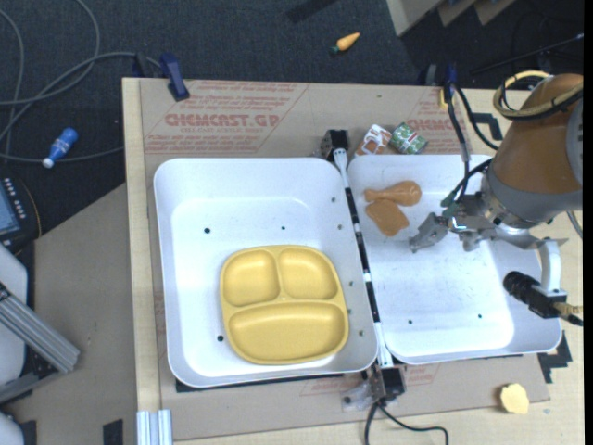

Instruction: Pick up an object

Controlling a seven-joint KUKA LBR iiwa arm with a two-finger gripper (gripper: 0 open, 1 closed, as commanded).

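A tan plastic toy chicken drumstick (393, 193) lies on its side near the far-left corner of the right-hand shallow white bin (482, 336), its thin end pointing toward the bin's left edge. Just beside it, on the near side, rests a flat brown toy meat piece (387, 216), the two touching or nearly so.
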